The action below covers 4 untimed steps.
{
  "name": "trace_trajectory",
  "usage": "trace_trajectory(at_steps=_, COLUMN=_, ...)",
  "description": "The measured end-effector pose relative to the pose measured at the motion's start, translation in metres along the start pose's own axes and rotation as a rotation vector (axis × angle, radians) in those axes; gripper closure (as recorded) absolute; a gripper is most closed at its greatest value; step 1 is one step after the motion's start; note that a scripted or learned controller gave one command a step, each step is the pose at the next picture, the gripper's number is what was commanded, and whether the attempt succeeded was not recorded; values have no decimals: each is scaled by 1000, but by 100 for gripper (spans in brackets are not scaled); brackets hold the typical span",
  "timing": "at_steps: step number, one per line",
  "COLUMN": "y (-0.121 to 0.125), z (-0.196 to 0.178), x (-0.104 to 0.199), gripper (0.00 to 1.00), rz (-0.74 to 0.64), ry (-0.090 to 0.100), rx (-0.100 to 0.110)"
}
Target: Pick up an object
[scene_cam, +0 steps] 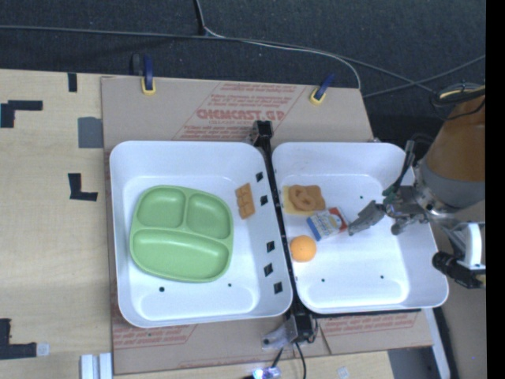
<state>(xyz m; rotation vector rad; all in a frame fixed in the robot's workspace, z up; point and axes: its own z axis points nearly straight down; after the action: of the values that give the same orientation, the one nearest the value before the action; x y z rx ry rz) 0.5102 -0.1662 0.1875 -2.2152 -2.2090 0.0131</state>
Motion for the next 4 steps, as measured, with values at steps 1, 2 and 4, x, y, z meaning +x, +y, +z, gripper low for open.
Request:
trace_trajectory(at_steps=1, y=3, z=-7, x=0, gripper=0, rz=-4, ry=-3, rx=-13)
trace_trajectory(at_steps=2, y=0, z=58, x=0, gripper=0, rz=-3, ry=-2, rx=-7)
trace_trajectory(at_steps=4, y=2, z=91, x=-1, gripper=100, rz=-3, ry=-7, rx=-19)
